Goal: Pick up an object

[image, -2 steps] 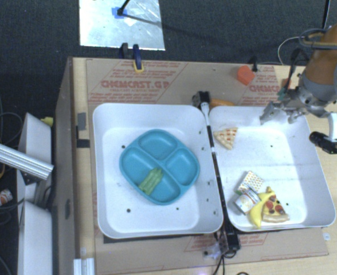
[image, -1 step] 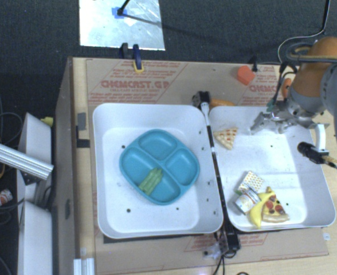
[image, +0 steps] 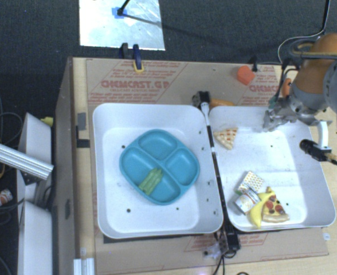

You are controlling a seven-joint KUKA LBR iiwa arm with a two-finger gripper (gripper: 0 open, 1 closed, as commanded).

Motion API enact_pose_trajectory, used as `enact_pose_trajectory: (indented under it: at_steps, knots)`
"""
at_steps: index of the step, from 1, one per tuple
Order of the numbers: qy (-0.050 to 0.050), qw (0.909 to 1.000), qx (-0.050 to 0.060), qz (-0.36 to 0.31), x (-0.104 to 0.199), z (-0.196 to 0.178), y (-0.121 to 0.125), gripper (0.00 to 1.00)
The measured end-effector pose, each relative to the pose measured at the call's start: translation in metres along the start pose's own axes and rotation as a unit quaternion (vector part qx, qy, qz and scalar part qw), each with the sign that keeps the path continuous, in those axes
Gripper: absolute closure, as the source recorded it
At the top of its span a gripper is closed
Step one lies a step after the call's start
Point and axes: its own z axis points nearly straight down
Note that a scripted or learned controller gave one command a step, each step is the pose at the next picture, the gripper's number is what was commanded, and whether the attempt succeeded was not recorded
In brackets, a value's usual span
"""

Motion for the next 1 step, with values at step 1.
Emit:
enact_pose_trajectory:
  at_steps: [1]
  knots:
    - [0.000,1.0000,-0.002,-0.001,-0.0003,-0.0114,0.0011,1.00]
